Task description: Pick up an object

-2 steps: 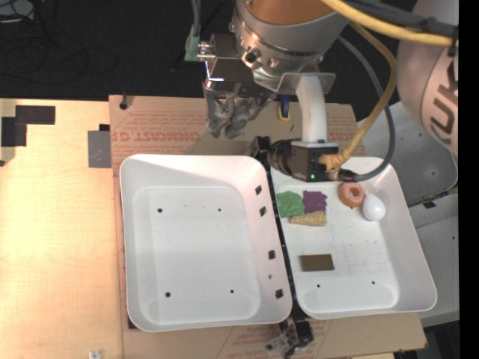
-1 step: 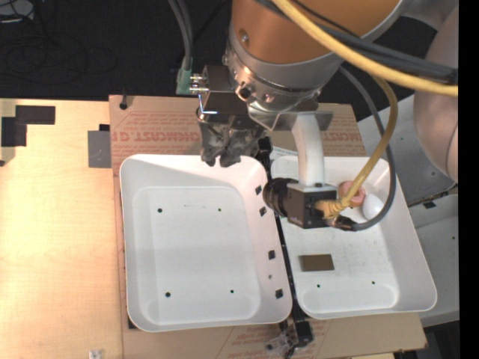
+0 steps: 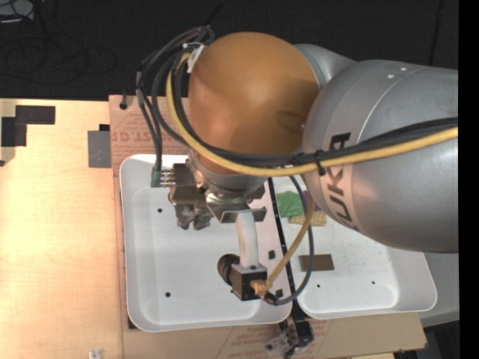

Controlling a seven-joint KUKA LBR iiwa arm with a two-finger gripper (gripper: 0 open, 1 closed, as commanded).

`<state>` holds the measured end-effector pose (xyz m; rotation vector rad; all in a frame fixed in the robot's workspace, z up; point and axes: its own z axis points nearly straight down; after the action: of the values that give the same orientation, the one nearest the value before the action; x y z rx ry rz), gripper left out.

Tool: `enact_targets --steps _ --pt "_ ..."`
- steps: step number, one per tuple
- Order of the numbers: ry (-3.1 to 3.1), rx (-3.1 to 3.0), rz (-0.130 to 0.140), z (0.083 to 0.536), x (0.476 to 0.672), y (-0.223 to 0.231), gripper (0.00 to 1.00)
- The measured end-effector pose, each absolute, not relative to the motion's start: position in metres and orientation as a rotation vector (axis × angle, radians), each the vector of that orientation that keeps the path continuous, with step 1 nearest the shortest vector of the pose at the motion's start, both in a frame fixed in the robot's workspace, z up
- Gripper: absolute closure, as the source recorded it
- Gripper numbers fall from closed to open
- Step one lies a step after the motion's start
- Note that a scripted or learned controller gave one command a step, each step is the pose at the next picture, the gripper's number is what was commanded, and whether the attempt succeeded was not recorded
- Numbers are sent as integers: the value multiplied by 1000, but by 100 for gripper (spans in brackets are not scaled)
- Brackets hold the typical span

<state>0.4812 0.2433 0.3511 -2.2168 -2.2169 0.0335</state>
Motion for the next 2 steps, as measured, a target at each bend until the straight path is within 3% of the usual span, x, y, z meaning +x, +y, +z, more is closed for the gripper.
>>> enact_targets --steps 1,2 --pt "-2223 -2223 -8 441 499 243 100" --pt "-2215 -2218 31 248 507 231 100"
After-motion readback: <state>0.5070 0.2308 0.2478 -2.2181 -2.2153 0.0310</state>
